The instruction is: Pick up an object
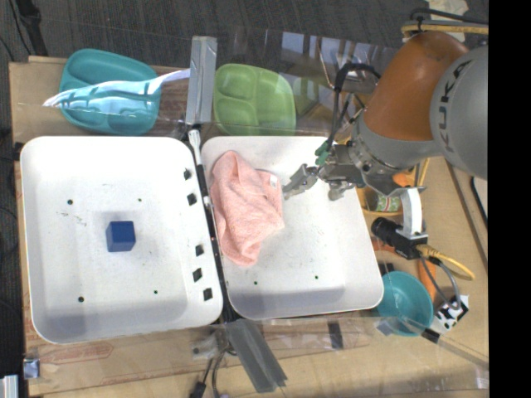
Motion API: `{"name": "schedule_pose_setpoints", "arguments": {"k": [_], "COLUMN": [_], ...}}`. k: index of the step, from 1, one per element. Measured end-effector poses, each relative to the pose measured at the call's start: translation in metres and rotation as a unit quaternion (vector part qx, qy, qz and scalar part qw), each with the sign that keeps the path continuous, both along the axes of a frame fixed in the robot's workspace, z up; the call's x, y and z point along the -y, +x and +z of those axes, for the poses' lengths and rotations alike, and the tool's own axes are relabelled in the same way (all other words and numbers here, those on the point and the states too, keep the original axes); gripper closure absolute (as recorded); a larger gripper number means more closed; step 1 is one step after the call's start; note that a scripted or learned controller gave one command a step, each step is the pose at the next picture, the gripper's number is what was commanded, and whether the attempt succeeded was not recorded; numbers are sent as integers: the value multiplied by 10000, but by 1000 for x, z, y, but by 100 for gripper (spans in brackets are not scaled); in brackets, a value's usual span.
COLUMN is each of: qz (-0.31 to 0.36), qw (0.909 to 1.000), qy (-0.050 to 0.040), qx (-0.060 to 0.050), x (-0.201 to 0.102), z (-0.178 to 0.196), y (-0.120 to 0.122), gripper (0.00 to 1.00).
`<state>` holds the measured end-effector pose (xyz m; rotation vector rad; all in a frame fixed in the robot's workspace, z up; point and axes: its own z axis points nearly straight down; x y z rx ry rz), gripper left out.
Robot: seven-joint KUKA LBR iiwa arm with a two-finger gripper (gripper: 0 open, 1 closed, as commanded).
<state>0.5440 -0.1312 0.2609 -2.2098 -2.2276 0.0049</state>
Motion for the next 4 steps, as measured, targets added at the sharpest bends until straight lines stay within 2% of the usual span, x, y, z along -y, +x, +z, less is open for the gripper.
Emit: {"name": "schedule_pose_setpoints", "arguments": {"k": [1, 2, 3, 4], "qz": [-108, -14, 882, 1050], "qw": [9999, 10000, 9961, 9945], "qy": [-9, -10, -6, -2], "qx": [1, 36, 33, 23], "x": [6, 39, 9, 8], "z": [-56, -167, -167, -167], "y": [47, 78, 114, 67], "gripper": [0, 0, 0, 0]}}
